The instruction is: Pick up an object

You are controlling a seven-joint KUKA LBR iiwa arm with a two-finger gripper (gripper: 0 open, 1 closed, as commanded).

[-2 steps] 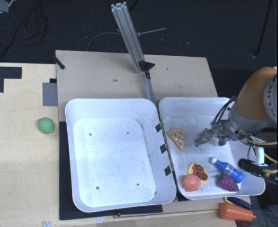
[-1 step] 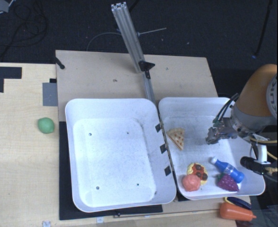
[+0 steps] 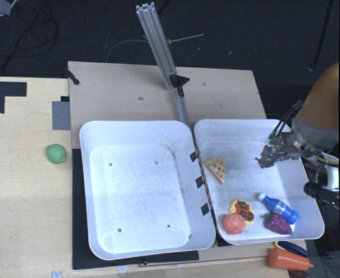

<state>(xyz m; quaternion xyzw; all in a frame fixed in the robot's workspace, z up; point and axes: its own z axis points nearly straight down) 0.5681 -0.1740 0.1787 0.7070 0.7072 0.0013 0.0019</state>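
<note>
The right bin holds a tan waffle wedge near its left side. Along its front lie a yellow pastry with red dots, a pink-red ball, a blue bottle and a purple grape bunch. My gripper hangs over the right half of this bin, right of the waffle and above the blue bottle, with its dark fingers pointing down. Nothing shows between them.
The left bin sits beside the right one. A green ball lies on the bench to the left. An orange object rests outside the right bin's front corner. A metal rail slants up behind the bins.
</note>
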